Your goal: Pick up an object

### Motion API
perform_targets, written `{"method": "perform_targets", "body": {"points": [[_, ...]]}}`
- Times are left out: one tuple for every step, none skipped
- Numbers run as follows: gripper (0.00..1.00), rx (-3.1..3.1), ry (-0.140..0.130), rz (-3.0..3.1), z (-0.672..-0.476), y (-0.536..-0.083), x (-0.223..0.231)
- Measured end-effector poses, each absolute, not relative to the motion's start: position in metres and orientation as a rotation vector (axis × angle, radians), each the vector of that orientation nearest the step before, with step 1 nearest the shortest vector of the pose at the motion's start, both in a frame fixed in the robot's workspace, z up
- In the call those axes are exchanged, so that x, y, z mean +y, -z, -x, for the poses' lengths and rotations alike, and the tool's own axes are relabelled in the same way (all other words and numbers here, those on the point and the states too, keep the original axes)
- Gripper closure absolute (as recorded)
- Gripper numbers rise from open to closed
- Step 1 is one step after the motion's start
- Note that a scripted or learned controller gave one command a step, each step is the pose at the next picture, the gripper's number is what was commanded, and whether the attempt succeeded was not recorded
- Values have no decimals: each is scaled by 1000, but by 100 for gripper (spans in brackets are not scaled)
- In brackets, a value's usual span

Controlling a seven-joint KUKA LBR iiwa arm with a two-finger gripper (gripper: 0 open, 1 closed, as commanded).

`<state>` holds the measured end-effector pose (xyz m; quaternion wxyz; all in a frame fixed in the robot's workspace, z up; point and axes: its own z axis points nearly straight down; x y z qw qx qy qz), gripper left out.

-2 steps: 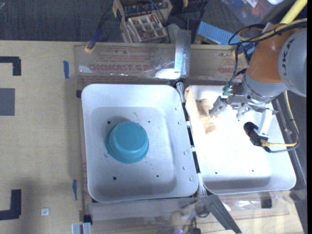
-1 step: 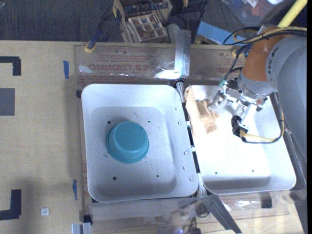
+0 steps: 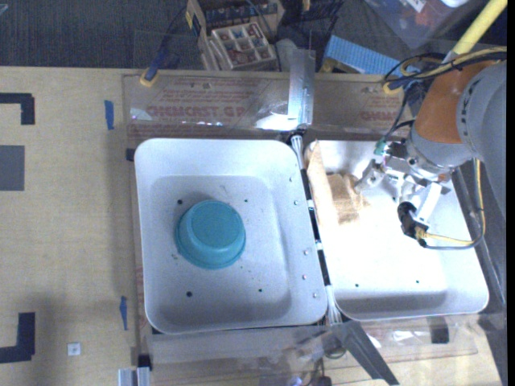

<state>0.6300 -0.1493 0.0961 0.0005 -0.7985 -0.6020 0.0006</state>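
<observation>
A teal bowl (image 3: pixel 211 232) lies upside down in the middle of the left bin (image 3: pixel 153 167). A tan, blocky object (image 3: pixel 341 198) lies in the right bin (image 3: pixel 402 288), near its left wall at the back. My gripper (image 3: pixel 372 177) hangs over the back of the right bin, just right of the tan object and close to its upper edge. Nothing shows between the gripper and the object that tells of a hold.
A pale strip (image 3: pixel 319 185) leans along the right bin's left wall, behind the tan object. A black and yellow cable (image 3: pixel 426 233) loops from the wrist over the bin. Cardboard walls (image 3: pixel 217 107) stand behind both bins, with clutter beyond.
</observation>
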Motion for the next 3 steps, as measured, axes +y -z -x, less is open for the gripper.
{"method": "perform_targets", "body": {"points": [[0, -2080, 2, 2360, -657, -145, -159], [0, -2300, 2, 2146, -665, -87, -121], [0, -2383, 10, 2062, -607, -91, -106]]}}
